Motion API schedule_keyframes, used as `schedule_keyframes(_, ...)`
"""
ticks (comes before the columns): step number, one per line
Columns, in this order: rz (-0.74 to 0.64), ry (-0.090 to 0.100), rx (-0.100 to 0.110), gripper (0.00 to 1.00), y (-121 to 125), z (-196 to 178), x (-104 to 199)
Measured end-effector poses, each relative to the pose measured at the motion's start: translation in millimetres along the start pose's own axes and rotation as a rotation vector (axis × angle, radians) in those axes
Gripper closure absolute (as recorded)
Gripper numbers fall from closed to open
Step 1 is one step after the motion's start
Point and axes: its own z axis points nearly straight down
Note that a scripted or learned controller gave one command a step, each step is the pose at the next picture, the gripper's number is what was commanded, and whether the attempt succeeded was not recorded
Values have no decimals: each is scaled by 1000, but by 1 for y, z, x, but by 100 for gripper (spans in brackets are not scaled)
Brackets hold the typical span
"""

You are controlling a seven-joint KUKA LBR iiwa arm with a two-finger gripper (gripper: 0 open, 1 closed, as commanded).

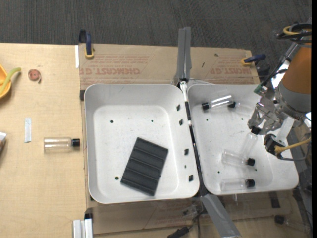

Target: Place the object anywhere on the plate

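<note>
The plate (pixel 144 166) is a dark grey ridged slab lying flat in the left bin (pixel 99 103), toward its front middle. Three clear bottles with black caps lie in the right bin (pixel 213 182): one at the back (pixel 218 103), one at mid-front (pixel 237 158) and one at the front edge (pixel 236 184). My gripper (pixel 256 129) hangs over the right side of the right bin, just above and behind the mid-front bottle. A faint clear shape (pixel 250 144) shows right under the gripper; I cannot tell if it is held.
On the wooden bench to the left lie another clear bottle (pixel 60 143), a small white strip (pixel 27 130), a red disc (pixel 33 74) and a yellow item (pixel 4 81). A metal divider (pixel 184 53) runs between the bins. Clamps (pixel 87 43) hold the cardboard behind.
</note>
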Motion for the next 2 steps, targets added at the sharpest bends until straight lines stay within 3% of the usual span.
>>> schedule_keyframes(1,-9,1,-1,100,-81,6,59)
schedule_keyframes(2,-15,0,-2,100,-82,-57,147)
